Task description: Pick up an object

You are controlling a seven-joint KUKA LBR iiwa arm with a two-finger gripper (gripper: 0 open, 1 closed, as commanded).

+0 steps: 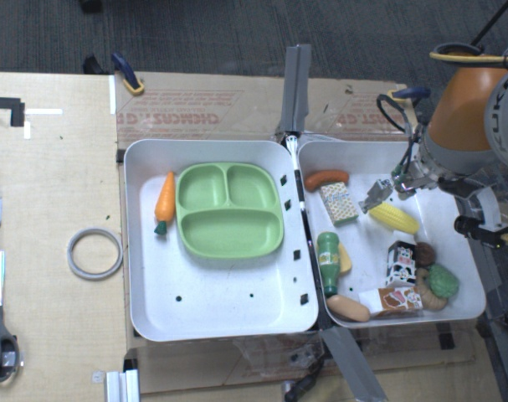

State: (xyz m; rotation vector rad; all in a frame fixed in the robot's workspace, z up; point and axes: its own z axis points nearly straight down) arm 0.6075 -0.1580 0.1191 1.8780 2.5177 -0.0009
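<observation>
Nearest you, at six o'clock of the right bin, lie bread and bottle. Farther up, your gripper hangs over the floor, holding nothing, corn just beside at four o'clock, likely its target. You can't tell its finger spread.

arm cut off at right edge, scissors cropped at left

Yellow corn cob, lying flat, tilted toward 4 o'clock, right bin upper-middle, beside the hot dog's packet.
</observation>
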